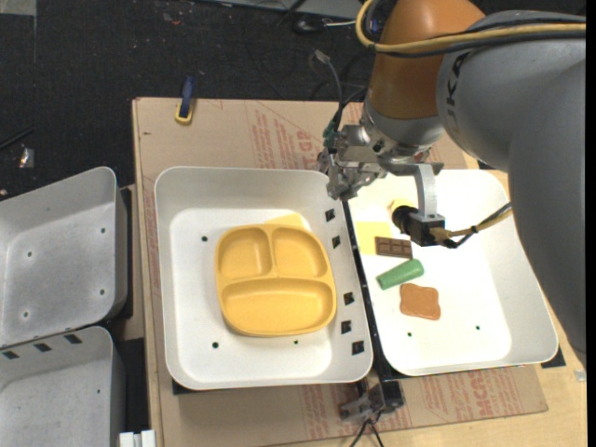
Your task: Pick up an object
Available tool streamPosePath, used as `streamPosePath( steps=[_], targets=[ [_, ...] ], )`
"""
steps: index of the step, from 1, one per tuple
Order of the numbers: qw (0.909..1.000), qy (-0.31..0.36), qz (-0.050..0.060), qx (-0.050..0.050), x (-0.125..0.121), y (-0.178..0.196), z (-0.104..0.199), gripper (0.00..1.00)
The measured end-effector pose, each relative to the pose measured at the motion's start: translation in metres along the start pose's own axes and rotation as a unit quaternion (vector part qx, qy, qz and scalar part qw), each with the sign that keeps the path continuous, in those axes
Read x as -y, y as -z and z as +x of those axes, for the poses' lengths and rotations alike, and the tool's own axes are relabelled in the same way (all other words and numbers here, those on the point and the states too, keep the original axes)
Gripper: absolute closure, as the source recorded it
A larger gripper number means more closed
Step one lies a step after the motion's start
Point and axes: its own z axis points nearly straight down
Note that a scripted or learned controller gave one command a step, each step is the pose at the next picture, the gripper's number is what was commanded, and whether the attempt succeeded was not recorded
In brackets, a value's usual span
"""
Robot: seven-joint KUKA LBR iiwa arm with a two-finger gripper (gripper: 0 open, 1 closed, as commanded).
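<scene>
Above the seam between the two bins, near their far edge, the hand (346, 177) hangs at the end of the grey arm (521, 82), which comes in from the right with its orange band (424, 31) just above the wrist. Whether the hand is apart or together I cannot tell; its tips are dark and small against the bin rim, and nothing can be seen held in it. A yellow cable (521, 32) runs along the arm.

Just right of the hand, in the right bin (484, 333), lie several small things close together near the bin's left wall: a pale yellow flat piece (370, 233), a brown chocolate bar (392, 247) touching its near edge, a green block (399, 274) lying tilted just nearer, and an orange-brown toast-like piece (419, 301) nearest the camera. A black part (416, 225) on a grey bracket hangs from the wrist over the far part of this group.

The left bin (186, 343) holds a yellow divided tray (276, 280) lying flat near its middle, well apart from the hand.

Both bins rest on a cardboard sheet (242, 128) on the worktop. A blue and yellow tool (186, 100) lies at the sheet's far left corner. More white bins (56, 250) stand to the left.
</scene>
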Motion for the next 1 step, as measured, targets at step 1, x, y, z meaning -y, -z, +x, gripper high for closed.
streamPosePath(
  steps=[1],
  targets=[
    [1.0,0.0,0.0,0.0,0.0144,0.0075,0.0511,1.0]
  ],
)
